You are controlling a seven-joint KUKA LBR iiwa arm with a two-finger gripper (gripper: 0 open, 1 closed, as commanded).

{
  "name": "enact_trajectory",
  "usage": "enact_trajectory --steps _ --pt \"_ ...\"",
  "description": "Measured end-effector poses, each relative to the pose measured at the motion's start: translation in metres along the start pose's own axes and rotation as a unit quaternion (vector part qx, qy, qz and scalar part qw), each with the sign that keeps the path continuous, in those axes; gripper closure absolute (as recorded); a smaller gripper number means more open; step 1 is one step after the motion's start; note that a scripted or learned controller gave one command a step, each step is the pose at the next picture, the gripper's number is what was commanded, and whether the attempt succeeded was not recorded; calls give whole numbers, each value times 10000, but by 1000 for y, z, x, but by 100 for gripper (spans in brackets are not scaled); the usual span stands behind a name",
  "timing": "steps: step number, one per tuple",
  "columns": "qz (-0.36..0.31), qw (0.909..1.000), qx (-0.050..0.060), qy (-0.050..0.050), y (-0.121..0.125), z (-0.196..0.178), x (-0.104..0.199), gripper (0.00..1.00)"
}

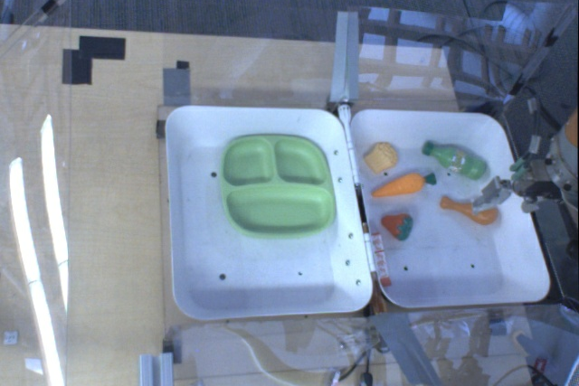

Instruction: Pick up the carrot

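My gripper (pixel 495 192), finger state indiscernible, hovers over the right white bin (pixel 507 285), well right of the orange tapered carrot (pixel 400 186).

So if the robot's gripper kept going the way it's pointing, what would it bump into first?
Probably the orange drumstick-shaped toy. The gripper points left into the right bin and sits just above that toy's fat end. The carrot lies farther along. Height is hard to judge from above.

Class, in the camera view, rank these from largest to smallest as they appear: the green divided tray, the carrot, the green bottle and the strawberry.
1. green divided tray, by far the largest.
2. carrot and green bottle: they look about alike, so I won't separate them.
3. strawberry, smallest.
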State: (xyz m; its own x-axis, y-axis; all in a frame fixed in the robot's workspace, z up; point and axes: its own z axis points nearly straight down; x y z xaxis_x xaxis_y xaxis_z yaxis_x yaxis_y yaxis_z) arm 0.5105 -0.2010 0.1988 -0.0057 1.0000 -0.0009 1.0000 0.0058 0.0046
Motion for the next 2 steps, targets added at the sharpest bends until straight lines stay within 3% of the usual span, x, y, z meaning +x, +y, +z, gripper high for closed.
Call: enact_trajectory --steps 1,2 --pt "40 10000 -32 -7 77 111 3 0" --pt "-885 9961 -40 1 71 109 69 0"
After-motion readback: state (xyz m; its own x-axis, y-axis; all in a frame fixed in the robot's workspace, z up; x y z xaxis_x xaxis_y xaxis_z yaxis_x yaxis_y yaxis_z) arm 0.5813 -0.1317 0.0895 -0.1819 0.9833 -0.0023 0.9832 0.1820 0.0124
